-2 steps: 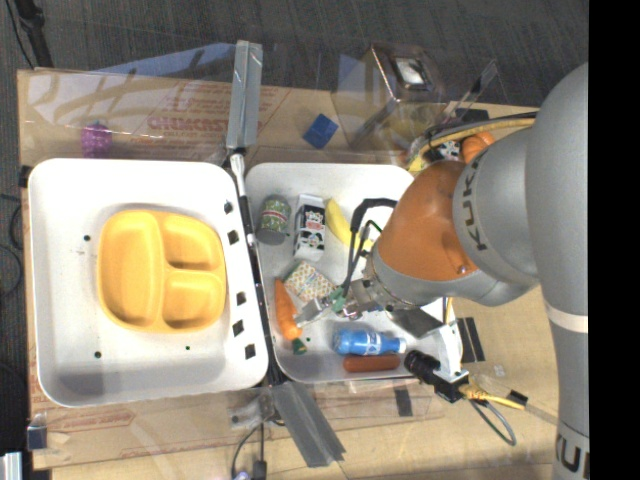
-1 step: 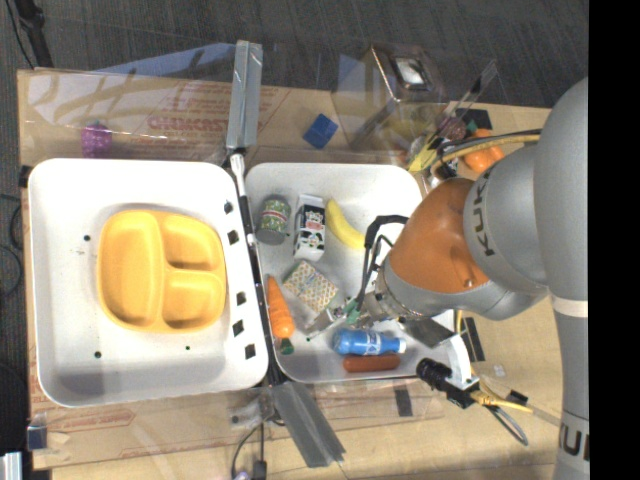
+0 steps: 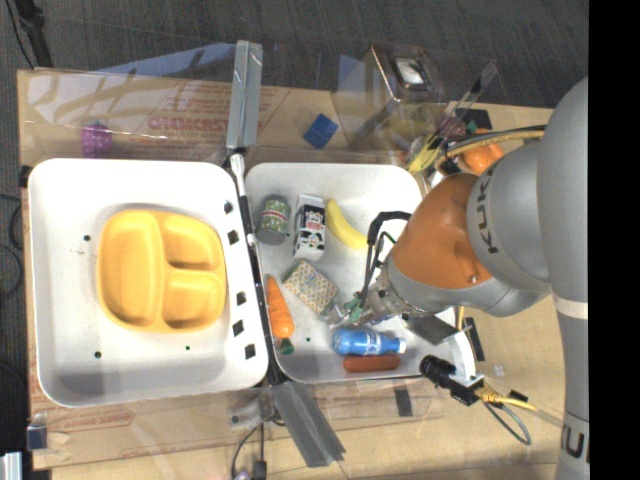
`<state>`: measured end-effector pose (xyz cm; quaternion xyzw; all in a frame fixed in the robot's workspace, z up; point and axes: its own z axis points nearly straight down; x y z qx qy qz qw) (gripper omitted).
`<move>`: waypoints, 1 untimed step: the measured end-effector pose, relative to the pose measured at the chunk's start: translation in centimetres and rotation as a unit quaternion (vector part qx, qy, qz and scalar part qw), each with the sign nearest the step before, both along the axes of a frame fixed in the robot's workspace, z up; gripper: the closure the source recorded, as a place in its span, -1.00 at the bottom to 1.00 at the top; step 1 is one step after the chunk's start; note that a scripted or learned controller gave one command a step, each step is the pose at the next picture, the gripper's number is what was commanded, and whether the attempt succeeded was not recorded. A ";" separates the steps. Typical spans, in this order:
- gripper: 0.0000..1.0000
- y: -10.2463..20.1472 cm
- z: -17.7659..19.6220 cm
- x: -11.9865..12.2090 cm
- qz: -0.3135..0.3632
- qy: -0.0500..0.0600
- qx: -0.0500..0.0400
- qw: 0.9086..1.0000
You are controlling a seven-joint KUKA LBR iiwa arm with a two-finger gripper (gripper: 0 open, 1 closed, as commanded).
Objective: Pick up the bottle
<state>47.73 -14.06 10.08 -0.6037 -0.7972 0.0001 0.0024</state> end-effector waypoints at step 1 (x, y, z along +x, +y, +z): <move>1.00 1.5 8.1 7.5 0.124 -0.002 -0.001 0.992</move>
